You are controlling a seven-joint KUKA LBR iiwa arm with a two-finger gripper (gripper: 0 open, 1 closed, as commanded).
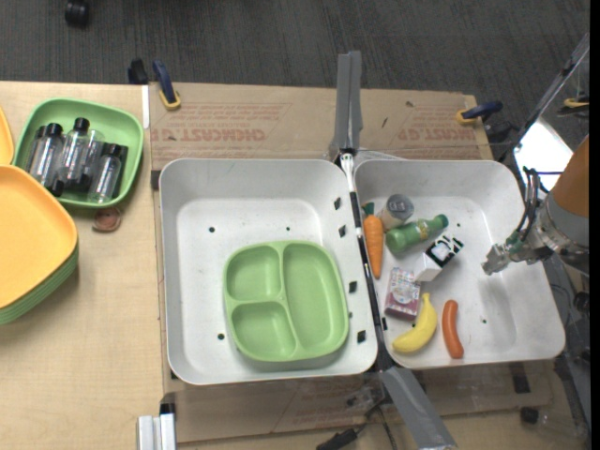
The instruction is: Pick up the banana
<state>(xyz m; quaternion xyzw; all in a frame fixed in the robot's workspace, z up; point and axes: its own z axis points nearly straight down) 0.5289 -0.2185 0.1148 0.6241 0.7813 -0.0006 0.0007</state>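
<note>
Pale wood and brown cardboard [281, 125] covered the bench [112, 345], on which two shallow white bins were set side by side. Nearest the lower edge of the frame, in the right bin [525, 340], the banana [419, 327] was seen lying at the lower middle, curved upward, with a red sausage [452, 328] just to its right and a small pink packet [404, 292] touching its upper left. In the left bin [187, 279], a green divided tray [286, 300] was placed toward the lower centre. Further up the right bin, an orange carrot [374, 243] was laid along the left wall, a green bottle [415, 233] was tilted beside it, a small black-and-white box [443, 250] lay just right of the bottle, and a grey round cap [399, 205] sat above. At the right side of that bin, the gripper [495, 261] was held over bare floor, well apart from the banana; whether its fingers were spread or pressed together could not be told, and nothing was seen between them. At the left edge of the frame, stacked orange plates [33, 242] were noted, and above them a green dish [122, 129] holding small dark-capped bottles [75, 157]. Dark carpet [281, 17] filled the top.
</note>
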